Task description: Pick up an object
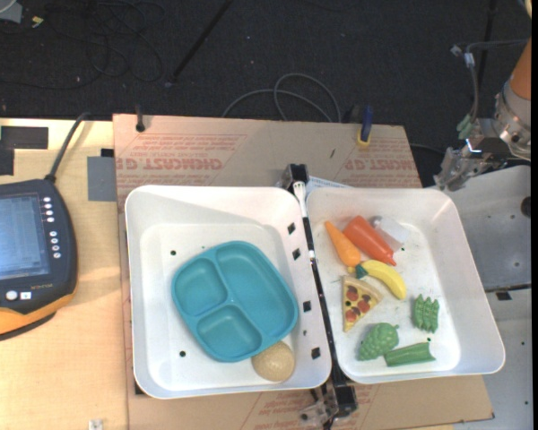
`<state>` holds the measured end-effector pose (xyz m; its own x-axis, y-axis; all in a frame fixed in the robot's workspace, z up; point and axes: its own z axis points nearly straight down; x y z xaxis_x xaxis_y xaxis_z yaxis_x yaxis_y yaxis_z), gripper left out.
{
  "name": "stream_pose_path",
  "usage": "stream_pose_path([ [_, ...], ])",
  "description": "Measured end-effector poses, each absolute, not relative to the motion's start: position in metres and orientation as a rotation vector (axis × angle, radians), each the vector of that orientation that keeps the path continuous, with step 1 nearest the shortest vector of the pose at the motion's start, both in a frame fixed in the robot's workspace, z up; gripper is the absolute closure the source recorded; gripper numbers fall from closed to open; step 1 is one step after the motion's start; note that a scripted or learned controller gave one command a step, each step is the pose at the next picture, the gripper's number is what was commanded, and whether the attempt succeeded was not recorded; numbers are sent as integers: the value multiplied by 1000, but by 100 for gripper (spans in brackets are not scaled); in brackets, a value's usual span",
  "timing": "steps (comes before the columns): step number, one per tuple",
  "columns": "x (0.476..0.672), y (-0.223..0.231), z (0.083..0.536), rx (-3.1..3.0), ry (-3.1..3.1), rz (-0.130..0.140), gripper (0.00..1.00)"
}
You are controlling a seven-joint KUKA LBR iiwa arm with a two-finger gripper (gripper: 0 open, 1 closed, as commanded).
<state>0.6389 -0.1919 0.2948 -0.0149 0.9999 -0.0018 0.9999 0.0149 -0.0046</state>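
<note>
Frankly, the fingers' (pixel 455 170) spread is unreadable (nothing visibly held), outside right bin (pixel 471 267).

— What covers the bench?

— A sheet of brown cardboard (pixel 251 155) with red print, lying flat on it.

— And on the cardboard?

— Two shallow white bins side by side, touching along a middle seam: the left bin (pixel 152 231) and the right bin (pixel 471 276).

— Anything beside the cardboard?

— A handheld control pendant (pixel 22 245) with a screen rests at the left.
</note>
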Motion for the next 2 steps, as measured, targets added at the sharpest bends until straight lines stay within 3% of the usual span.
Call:
stream_pose_path([
  [2, 639, -191, 314, -2193, -2247, 11, 100],
])
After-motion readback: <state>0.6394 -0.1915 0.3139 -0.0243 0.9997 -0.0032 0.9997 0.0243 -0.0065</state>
